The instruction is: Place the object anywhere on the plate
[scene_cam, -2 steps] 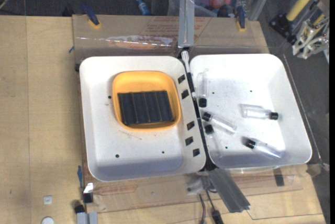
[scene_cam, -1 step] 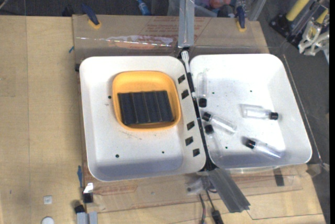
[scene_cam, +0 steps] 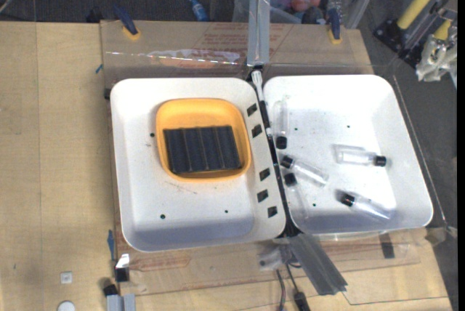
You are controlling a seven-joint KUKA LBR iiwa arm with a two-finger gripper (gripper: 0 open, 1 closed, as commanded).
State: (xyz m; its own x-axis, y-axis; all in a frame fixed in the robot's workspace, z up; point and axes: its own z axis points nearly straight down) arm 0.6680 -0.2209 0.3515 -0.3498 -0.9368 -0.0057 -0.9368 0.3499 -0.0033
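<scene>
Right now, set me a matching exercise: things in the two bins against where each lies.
Things:
1. orange plate
2. black ridged block
3. clear vial by the divider
4. clear vial farthest right

Places:
A. right bin, near its middle, black cap pointing right
B. left bin, on the white floor
C. on top of the plate
D. right bin, close to the wall between the bins

Pairs: 1-B, 2-C, 3-D, 4-A

The light is bright and comes from above. The two white bins (scene_cam: 330, 226) shine so much that their clear tubes (scene_cam: 356, 156) are hard to see. The picture is a bit soft and grainy. The back, behind the counter (scene_cam: 51, 157), is dark.
</scene>
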